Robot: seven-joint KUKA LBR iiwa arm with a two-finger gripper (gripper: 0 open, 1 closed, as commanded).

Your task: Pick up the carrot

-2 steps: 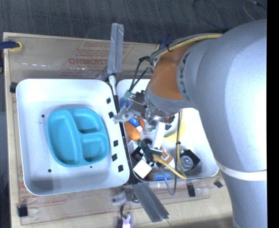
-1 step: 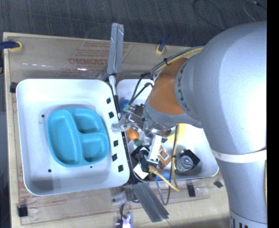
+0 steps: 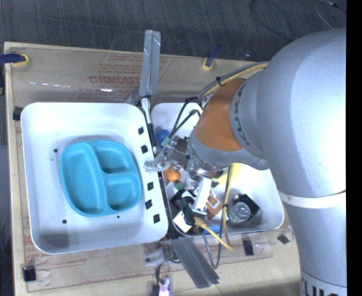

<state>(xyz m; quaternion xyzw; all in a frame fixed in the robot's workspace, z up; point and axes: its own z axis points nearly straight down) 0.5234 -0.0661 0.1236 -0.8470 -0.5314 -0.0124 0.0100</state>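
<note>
The arm's grey bulk and orange band (image 3: 221, 122) hide most of the right bin (image 3: 264, 217), where the gripper (image 3: 174, 165) hangs low over a small orange carrot (image 3: 172, 176) by the left wall, its grip state impossible to tell.

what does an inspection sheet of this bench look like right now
surface: wooden bench bearing two shallow white bins, left bin and right bin
job's things: small orange piece, possibly the carrot, in the right bin by the divider, under the wrist; too small to confirm
clutter: turquoise three-compartment plastic tray in the left bin; dark round object in the right bin
grippers: two-finger gripper low over the right bin's left side; finger state hidden
cables: black and yellow cables around the wrist
surroundings: blue clamps on the bench edge, dark carpet
</note>
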